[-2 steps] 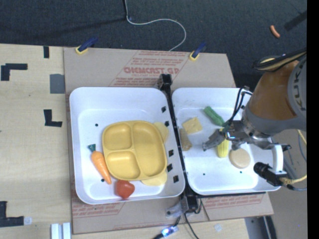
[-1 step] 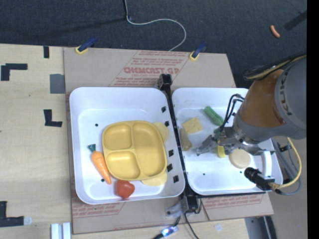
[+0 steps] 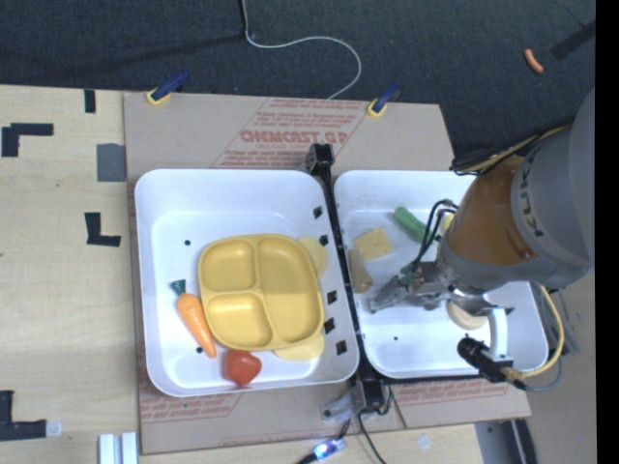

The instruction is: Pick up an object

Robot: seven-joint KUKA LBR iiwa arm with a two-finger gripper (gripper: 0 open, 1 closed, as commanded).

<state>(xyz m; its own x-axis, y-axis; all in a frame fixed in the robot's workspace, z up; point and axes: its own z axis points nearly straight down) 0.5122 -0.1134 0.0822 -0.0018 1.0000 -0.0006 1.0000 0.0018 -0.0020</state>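
Gripper (image 3: 382,298): low in right bin (image 3: 542,341), fingers' state indiscernible. Green piece (image 3: 409,222): long axis diagonal, possibly a bean, beside yellow block (image 3: 373,245).

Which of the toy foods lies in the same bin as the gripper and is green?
The green pod, near the right bin's far wall; the carrot and tomato lie in the left bin.

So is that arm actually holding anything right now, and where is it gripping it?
It cannot be told. The end effector sits low in the right bin near a pale yellow piece, but no object shows in its grip.
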